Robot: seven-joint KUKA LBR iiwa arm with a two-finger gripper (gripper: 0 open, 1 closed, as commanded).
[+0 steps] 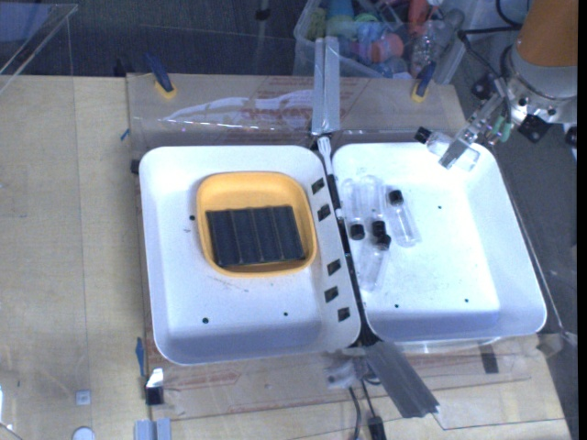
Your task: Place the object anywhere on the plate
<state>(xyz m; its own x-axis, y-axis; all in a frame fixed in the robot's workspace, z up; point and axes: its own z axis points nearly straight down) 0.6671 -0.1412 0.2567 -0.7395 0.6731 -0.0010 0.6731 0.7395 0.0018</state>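
I see two shallow white bins side by side on a pale wooden bench [64,246]. The left white bin [174,319] fills the middle left of the frame. The right white bin [477,273] fills the middle right.

In the left bin sits one yellow plate with rounded corners [213,191]. On that plate lies one dark grey ridged block [255,236], flat, and it covers most of the plate's middle. So the block is on the plate.

In the right bin, near its left side, lie clear plastic tubes with black caps [381,220]. They are see-through and lie close together, so I cannot count them for sure. I count three small black caps.

Between the two bins runs one white strip with dark square marks [328,241]. I count five marks down it.

My gripper [459,149] is in the upper right of the frame, over the top edge of the right bin. It is well apart from the plate and the block. My arm is grey with an orange band [550,16] above the wrist. I cannot tell if my fingers are apart or together, because they look small and blurry. I see nothing between them.

In the top middle of the frame stands one clear box full of bright toys [385,16].
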